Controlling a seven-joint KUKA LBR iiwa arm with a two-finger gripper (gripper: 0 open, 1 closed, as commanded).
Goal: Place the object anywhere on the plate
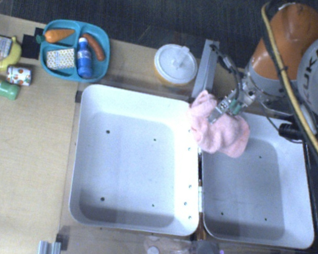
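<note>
over the white bins (140, 168), jaws (221, 108) pinch the pink cloth (221, 134).

The pink cloth (217, 131) hangs bunched and crumpled from my pincer (227, 106), its soft folds drooping over the far edge where my two white bins meet. Most of it sags above the right bin's (269, 190) far left corner.

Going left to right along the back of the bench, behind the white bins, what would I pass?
Banana → blue divided tray of toy food → white lidded container → pink cloth → the gripper on it.
</note>
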